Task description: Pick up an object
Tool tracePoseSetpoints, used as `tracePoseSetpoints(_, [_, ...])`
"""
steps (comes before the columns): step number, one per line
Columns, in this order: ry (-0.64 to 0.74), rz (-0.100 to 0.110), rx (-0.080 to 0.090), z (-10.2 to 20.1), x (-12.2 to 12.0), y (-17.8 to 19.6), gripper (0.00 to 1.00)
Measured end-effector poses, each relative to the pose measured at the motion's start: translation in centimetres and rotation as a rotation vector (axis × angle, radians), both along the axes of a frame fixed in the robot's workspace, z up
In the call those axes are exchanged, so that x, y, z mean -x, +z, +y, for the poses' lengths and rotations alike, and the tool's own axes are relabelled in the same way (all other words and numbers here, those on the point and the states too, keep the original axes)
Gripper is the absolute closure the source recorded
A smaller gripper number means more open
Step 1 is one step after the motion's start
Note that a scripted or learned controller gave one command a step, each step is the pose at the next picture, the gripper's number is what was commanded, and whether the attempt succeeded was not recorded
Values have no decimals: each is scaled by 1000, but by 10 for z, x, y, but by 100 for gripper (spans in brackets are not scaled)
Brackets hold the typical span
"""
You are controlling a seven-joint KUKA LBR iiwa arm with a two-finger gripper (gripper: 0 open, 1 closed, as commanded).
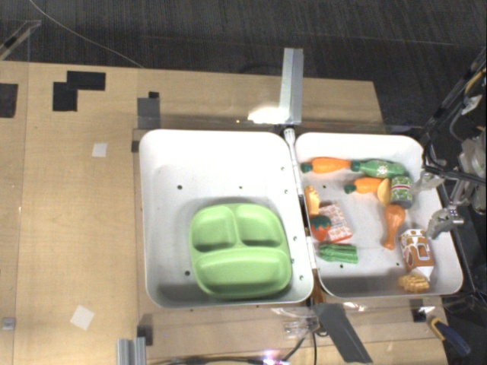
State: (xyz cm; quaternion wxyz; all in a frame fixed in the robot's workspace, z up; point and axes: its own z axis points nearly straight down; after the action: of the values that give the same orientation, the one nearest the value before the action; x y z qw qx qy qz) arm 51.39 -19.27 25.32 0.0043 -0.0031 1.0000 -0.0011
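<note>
still, we see a crowded right bin (pixel 449 276), a mis-grab risk.
toys lie close: drumstick (pixel 393 223) beside carton (pixel 416 251); gripper (pixel 449 219) at rim, fingers' state unclear.

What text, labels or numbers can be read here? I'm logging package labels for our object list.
No text is readable in this view.
Green bottle: its label is too blurred to read.
Red-and-white packet: printing too small to read.
Brown-and-white carton: markings too small to read.
Green tray: no markings seen.
</note>
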Motion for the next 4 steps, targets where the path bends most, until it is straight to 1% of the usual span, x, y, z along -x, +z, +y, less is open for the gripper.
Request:
tracePoseSetpoints(1, [147,-4,2,14,6,-155,0])
tracePoseSetpoints(2, [201,-10,3,2,16,-162,0])
tracePoseSetpoints(3, [287,-13,6,57,10,-162,0])
tracePoseSetpoints(4, [548,-12,18,82,0,-161,0])
